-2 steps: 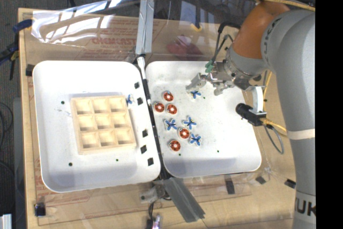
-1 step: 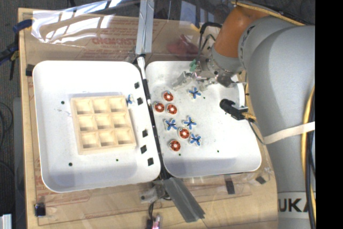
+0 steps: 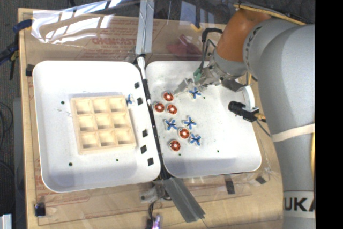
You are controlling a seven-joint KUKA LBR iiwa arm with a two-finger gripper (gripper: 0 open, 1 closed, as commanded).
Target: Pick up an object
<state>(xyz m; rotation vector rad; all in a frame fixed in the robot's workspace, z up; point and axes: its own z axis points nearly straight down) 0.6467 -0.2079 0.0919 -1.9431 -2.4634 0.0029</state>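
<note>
The right bin holds several small red-and-white rings, such as one ring near its upper left, and several blue jack-shaped pieces. My gripper reaches down into the upper part of this bin from the right. It sits just above and left of one blue jack, very close to it. I see nothing clearly held. More rings and blue jacks lie lower in the bin, apart from the gripper.
The left bin carries a wooden tray with a three-by-three grid of pockets, and a small blue piece lies at its right edge. A black divider runs between the bins. The arm's grey body covers the right bin's right side.
</note>
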